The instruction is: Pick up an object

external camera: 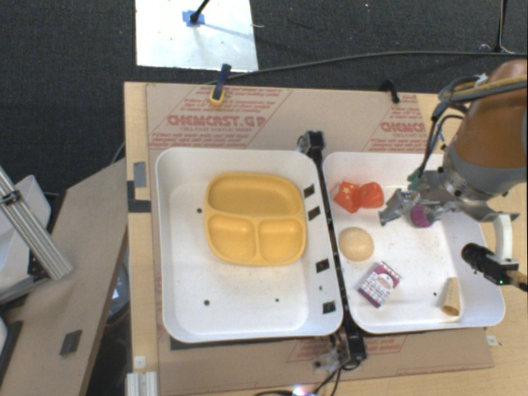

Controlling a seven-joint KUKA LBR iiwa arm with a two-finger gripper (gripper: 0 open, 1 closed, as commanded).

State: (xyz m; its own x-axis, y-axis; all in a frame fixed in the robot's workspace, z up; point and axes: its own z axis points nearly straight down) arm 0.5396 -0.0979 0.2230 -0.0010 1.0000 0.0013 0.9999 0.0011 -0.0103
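My gripper [410,208] hangs low over the upper part of the right bin [412,313], at the end of the grey and orange arm that comes in from the right. A small purple object [420,217] sits right at the gripper's tip, partly hidden by it, and whether it is gripped cannot be made out. A red object [358,195] lies just left of the gripper. Further down are a beige ball [356,243], a small purple-and-white packet [379,283] and a tan cone [450,296].
The left bin [186,304] holds a yellow divided plate [254,219]. A black divider with clips [327,238] runs between the two bins. The arm's body covers the right bin's upper right corner. Cables cross the bench behind the bins.
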